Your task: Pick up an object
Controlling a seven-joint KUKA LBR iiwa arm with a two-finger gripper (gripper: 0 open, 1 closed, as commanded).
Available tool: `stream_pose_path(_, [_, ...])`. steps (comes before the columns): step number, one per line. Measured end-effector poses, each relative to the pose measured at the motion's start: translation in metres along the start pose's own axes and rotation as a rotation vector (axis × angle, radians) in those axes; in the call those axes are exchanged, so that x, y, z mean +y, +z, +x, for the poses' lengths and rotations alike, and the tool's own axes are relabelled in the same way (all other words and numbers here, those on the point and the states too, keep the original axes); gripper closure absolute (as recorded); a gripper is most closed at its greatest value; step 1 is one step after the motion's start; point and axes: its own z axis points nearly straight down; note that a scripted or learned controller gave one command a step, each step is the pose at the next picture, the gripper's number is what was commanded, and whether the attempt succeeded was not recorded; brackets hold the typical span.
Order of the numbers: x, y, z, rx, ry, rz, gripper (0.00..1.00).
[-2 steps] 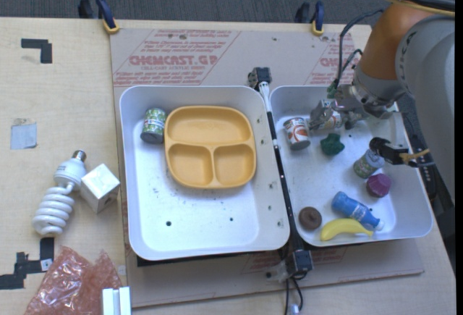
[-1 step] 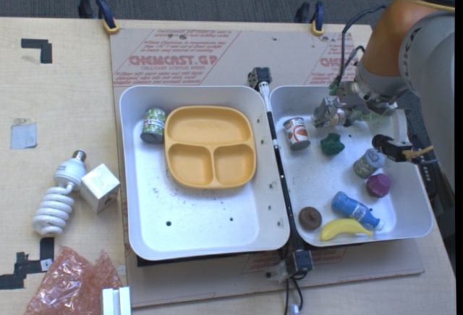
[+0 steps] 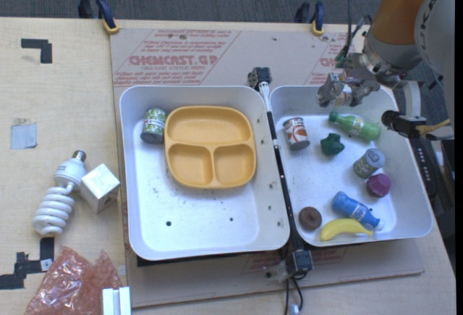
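Note:
My gripper [image 3: 338, 93] hangs over the back edge of the right bin [image 3: 405, 216], above and left of a green bottle [image 3: 355, 125]. Below it in that bin lie a small red and white can [image 3: 295, 133], a dark green star-shaped piece [image 3: 332, 145], a grey-green jar [image 3: 369, 162], a purple round object [image 3: 377, 185], a blue bottle [image 3: 355, 209], a yellow banana [image 3: 345, 229] and a brown ring [image 3: 310, 217]. I see nothing between the fingers.
The left bin [image 3: 202, 234] holds a yellow divided tray [image 3: 210, 145] and a small green can [image 3: 153, 124]. Outside on the bench lie a spiral light bulb [image 3: 58, 194], a white cube [image 3: 100, 185] and red crinkled wrap [image 3: 65, 284].

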Motion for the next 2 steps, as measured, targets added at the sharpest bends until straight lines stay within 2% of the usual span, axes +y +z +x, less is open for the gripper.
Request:
stream_pose_path(1, [-0.018, -0.054, 0.066, 0.001, 0.0, 0.0, 1.0])
stream_pose_path(2, [-0.015, -0.074, 0.081, 0.0, 0.001, 0.0, 1.0])
